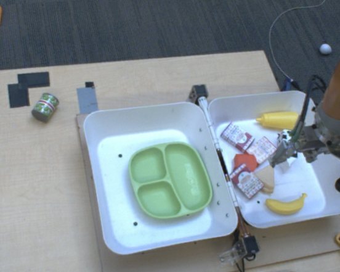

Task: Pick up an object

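Right bin [334,201], contents: banana [286,204] at 6 o'clock; yellow mustard bottle [278,120] at 12 o'clock; three red-and-white cartons [234,134] and a tan wedge [267,180] toward 9 o'clock, clustered and touching.

Gripper [282,155]: over the bin's middle, just beside the cartons at their 3 o'clock; whether it is released or clenched cannot be told.

Left bin [112,189]: green divided plate [170,180], centred.

Bench [35,200]: small can [45,107] at 10 o'clock, well apart from both bins.
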Robot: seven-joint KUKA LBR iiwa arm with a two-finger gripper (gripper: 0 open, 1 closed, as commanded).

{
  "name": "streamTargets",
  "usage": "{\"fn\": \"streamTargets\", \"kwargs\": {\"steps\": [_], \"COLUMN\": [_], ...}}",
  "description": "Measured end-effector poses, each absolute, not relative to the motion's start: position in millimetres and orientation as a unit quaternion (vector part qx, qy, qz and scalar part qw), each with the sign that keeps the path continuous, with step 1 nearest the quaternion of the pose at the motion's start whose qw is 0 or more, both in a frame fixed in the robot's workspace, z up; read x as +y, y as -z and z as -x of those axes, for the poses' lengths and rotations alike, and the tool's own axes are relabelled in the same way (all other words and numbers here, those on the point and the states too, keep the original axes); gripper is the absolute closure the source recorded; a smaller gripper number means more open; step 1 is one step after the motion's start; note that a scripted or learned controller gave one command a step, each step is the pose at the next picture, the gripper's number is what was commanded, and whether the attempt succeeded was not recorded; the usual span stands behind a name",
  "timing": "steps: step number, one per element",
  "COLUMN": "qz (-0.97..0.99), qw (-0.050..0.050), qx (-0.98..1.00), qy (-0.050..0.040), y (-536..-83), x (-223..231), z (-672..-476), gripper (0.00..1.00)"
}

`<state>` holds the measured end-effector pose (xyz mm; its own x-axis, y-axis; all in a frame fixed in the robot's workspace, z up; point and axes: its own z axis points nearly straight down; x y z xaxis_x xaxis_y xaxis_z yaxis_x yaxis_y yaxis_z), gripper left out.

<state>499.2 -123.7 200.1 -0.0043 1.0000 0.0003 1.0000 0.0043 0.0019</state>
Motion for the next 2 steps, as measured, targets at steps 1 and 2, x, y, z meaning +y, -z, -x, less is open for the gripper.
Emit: {"fn": "streamTargets", "kwargs": {"steps": [1,2], "qz": [-0.707,-0.708], "qw": [0.005,0.009], "qx": [0.707,0.706], "qy": [-0.0038,-0.0041], "y": [-97.4,-90.5], "x": [-98.6,-87.0], "z": [-491.3,-491.7], "gripper": [0.0,0.0]}}
